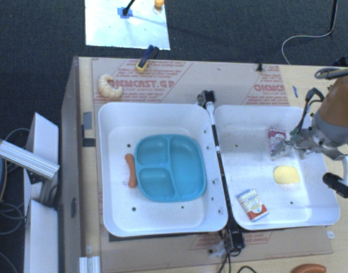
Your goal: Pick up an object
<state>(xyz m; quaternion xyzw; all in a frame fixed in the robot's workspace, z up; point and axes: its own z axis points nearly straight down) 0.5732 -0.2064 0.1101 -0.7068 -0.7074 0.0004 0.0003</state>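
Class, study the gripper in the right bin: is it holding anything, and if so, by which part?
It cannot be told. The gripper sits at the small red-and-white packet in the right white bin, but whether the packet is between its fingers is too blurred to see.

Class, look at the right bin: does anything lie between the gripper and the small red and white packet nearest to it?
Nothing visible does. The gripper sits right beside the red and white packet in the right bin. The yellow object and the small box lie nearer the camera, off that path.
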